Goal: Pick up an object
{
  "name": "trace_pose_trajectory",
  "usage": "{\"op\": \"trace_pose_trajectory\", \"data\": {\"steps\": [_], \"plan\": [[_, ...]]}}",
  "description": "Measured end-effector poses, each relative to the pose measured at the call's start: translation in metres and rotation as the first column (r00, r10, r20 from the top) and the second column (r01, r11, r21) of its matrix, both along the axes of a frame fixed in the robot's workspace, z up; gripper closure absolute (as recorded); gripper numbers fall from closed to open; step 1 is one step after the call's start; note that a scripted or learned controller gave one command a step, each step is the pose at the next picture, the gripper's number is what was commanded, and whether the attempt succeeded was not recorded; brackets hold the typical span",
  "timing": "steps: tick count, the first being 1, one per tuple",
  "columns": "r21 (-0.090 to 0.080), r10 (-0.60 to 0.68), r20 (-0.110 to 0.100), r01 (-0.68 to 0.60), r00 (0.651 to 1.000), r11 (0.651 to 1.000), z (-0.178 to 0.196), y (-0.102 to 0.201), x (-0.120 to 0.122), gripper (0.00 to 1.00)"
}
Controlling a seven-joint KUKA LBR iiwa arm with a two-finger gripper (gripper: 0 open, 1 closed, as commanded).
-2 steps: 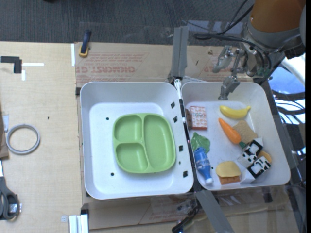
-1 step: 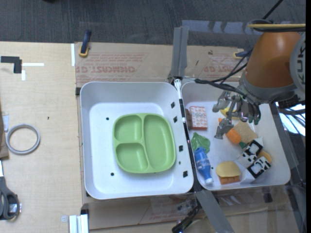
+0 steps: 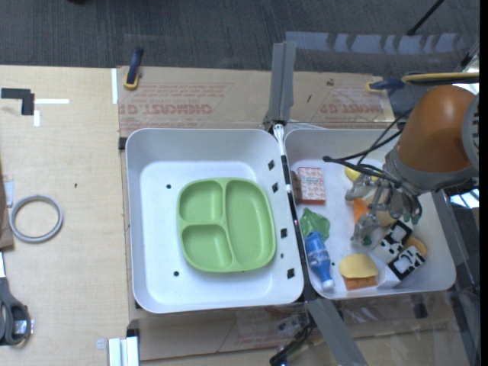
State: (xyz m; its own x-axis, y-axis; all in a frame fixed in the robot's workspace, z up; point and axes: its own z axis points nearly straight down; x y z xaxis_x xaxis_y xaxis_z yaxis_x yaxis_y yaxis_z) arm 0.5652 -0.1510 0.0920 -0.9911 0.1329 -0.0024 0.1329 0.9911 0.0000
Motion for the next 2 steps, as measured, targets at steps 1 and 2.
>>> {"op": "trace_pose_trajectory", "data": {"steps": [1, 2], "plan": [[-0.001, 0.002, 0.004, -0.002, 1.0, 1.0, 0.01, 0.0, 0.001, 1.0], [0.001, -0.118, 0.001, 0.118, 0.993, 0.993, 0.1, 0.106, -0.025, 1.0]]}}
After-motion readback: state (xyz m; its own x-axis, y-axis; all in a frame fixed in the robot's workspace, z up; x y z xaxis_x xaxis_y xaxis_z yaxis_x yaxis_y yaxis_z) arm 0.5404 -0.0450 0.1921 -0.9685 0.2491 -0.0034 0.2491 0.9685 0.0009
